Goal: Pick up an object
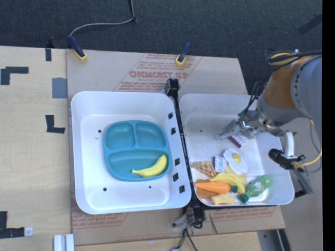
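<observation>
My gripper [234,130] reaches in from the right and hangs low over the middle of the right bin [209,111]. A small purple and white packet [239,139] lies just below and beside it; whether they touch is unclear. Toy food is piled in that bin's near corner: a fried egg [236,160], a waffle piece [204,168], an orange carrot [212,187], a green bottle [257,186] and a yellow piece [234,179]. In the left bin [86,140], a banana [151,167] rests on a blue divided plate [135,145].
A black divider [177,135] with clips runs between the two bins. The grey arm with its orange band [282,90] crosses the right bin's far right edge. Both bins sit on cardboard [152,72] clamped at the back.
</observation>
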You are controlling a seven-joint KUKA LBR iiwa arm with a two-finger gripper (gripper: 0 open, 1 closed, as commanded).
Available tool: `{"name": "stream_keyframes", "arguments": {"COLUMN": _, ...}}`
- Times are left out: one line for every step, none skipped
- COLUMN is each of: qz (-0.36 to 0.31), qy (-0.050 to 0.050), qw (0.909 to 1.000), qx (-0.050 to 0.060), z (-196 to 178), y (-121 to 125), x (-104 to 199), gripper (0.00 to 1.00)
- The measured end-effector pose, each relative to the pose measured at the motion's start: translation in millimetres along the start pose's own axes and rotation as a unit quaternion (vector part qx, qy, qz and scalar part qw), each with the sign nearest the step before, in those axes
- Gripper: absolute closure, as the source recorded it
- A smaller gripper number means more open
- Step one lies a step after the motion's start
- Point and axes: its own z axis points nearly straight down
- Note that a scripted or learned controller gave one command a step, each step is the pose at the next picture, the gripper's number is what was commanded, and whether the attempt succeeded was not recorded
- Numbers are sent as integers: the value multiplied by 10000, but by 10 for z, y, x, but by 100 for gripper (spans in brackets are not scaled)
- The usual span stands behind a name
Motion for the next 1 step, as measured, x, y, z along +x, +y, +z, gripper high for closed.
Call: {"name": "stream_keyframes", "arguments": {"qz": -4, "qy": -8, "qw": 10000, "qx": -35, "z": -129, "y": 28, "x": -2, "gripper": 100}}
